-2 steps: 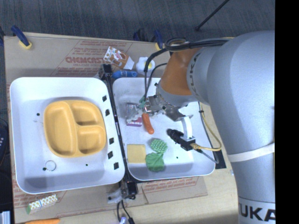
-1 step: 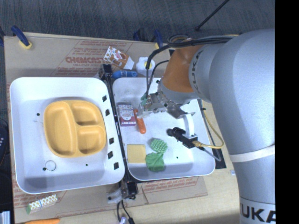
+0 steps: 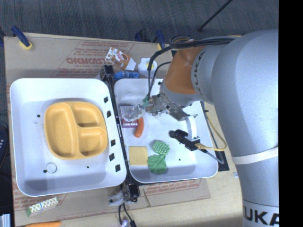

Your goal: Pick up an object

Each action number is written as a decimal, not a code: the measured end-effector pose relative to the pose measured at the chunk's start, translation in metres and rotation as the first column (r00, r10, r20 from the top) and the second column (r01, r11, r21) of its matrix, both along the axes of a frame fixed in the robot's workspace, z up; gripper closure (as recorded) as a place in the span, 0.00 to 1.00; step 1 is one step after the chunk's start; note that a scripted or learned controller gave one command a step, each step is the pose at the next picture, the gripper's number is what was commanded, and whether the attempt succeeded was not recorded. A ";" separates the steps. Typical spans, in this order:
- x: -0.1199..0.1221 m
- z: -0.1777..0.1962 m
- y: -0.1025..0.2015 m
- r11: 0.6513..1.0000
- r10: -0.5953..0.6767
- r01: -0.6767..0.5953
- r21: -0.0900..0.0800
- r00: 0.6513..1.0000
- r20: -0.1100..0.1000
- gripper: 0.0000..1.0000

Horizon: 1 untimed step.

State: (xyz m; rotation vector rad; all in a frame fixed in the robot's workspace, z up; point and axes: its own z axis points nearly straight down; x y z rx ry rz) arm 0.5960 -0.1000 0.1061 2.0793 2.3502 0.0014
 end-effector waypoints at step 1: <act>-0.044 -0.015 0.004 0.999 0.039 -0.039 0.002 0.999 -0.008 0.00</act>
